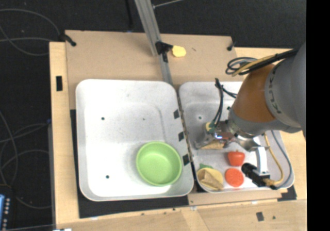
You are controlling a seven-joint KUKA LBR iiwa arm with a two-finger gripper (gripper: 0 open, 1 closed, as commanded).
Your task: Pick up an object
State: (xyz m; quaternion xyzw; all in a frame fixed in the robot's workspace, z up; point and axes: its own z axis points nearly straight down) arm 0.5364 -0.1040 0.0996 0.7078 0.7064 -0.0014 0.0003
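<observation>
Orange ball [236, 158] lies just beside the gripper [219, 139].

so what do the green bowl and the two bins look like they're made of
The green bowl looks like matte plastic: one flat, even lime colour with soft shading and no sharp glints. The left bin and right bin look like thin moulded white plastic with rounded corners, their surfaces speckled and scuffed. This is a guess from appearance.
</observation>
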